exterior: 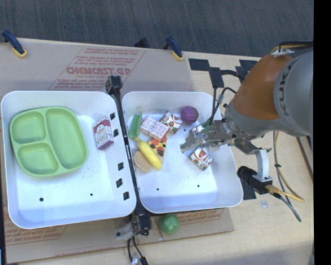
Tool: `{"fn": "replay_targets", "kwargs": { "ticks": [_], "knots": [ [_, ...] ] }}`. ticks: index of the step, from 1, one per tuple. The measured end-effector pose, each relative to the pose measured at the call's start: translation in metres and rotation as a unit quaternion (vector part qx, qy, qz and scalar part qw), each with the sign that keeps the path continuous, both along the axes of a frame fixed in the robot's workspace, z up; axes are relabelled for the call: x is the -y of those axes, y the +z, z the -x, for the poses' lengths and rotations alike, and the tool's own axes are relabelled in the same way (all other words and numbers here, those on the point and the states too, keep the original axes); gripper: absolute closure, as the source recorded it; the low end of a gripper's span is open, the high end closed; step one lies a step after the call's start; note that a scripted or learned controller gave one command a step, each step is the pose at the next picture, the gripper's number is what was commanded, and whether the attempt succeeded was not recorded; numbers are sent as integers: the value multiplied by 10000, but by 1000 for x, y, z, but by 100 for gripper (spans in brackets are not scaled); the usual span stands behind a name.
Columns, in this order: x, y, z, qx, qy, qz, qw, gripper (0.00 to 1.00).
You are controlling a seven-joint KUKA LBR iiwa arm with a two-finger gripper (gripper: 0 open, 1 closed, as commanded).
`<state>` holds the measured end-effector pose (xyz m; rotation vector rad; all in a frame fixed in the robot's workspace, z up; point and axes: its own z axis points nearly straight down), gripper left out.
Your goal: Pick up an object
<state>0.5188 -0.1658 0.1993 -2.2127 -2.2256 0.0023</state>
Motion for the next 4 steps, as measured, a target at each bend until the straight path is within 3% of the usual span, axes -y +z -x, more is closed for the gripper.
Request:
{"fn": "replay_targets", "kwargs": {
  "ticks": [1,2,3,4],
  "knots": [
    [19,-85,6,103,10,42,9999,0],
    [19,-102,-28,-2,5,6,10000,0],
    [19,-92,-29,-6,29,6,10000,100],
    [-37,47,41,25,2,8,10000,100]
  ]
}}
